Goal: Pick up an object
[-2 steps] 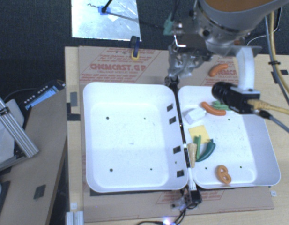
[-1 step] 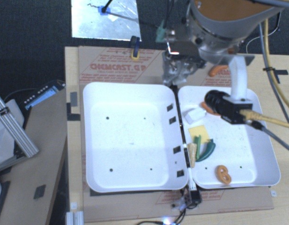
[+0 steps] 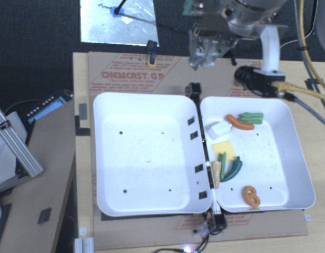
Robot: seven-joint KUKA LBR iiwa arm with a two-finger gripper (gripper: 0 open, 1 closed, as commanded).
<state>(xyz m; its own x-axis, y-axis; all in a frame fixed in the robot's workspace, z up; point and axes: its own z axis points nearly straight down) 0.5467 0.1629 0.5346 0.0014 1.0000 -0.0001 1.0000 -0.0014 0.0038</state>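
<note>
Gripper [image 3: 204, 57]: raised behind the bins, nothing in it; jaw state cannot be told.
Done: nothing picked.
Left: descend to right bin [image 3: 299, 141], grasp an item, e.g. pretzel [image 3: 251, 195].

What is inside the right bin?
The right bin holds a sausage touching a green piece, a white piece, a yellow square, a green pepper, a corn cob and a pretzel. Whatever lies under them is covered.

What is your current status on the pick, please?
Tool raised behind the bins, nothing held. Objects in right bin: orange sausage, yellow block, pretzel. Path clear.
</note>
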